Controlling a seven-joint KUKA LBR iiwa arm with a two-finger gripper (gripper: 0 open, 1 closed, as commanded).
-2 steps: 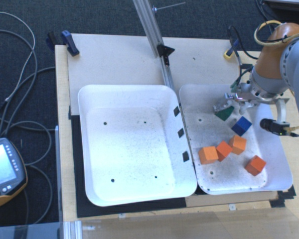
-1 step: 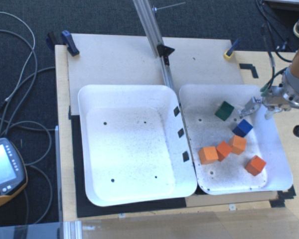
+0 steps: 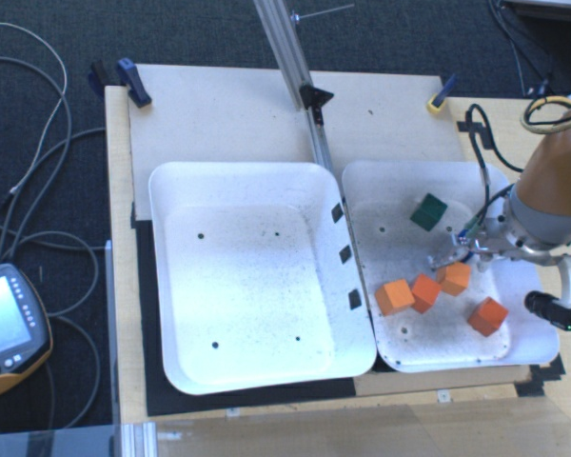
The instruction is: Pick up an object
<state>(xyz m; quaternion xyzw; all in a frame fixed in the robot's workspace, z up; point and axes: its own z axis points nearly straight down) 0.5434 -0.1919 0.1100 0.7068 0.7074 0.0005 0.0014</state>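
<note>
The right bin (image 3: pixel 362 198) holds a dark green cube (image 3: pixel 428 210) near its back and several orange and red-orange blocks toward its front. One orange block (image 3: pixel 395 296) and a red-orange one (image 3: pixel 425 291) touch each other. A lighter orange block (image 3: pixel 454 277) lies just right of them, and a red-orange block (image 3: pixel 487 315) sits alone near the front right. My gripper (image 3: pixel 456 252) reaches in from the right, low over the bin, directly behind and above the lighter orange block. I see no block lifted off the bin floor.
The left bin (image 3: pixel 171 188) stands beside the right one, separated by a shared rim with black clips (image 3: pixel 346 253). A metal pole (image 3: pixel 284 41) slants up from the bench behind the bins. The arm's grey and orange wrist (image 3: pixel 550 188) overhangs the right bin's right edge.
</note>
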